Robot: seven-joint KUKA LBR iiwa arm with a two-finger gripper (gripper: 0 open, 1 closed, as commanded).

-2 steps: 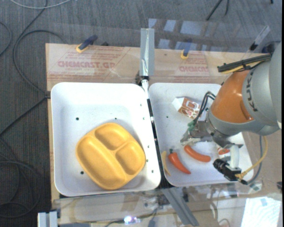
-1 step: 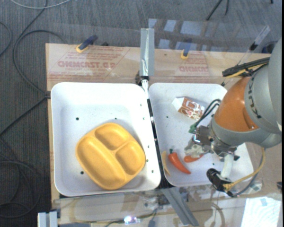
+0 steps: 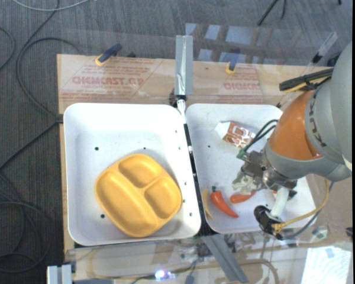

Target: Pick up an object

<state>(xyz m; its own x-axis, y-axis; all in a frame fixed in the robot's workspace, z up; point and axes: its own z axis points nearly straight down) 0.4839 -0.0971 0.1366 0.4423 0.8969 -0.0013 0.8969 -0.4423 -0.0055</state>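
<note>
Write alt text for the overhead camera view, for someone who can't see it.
A grey robot arm with an orange band lowers its tool over orange-red pepper-like pieces in the right white bin. The left white bin holds a yellow three-compartment plastic tray.

I see a yellow divided tray (image 3: 138, 194) in the left bin (image 3: 83, 123). My gripper (image 3: 248, 185) hangs over the right bin (image 3: 207, 120), lower right of frame, beside an orange pepper (image 3: 223, 205)

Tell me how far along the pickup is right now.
Done: the arm has reached into the right bin. In hand: the gripper sits low by the orange pieces; no grasp is visible. Left: gripping and lifting. The yellow divided tray lies in the left bin.
</note>
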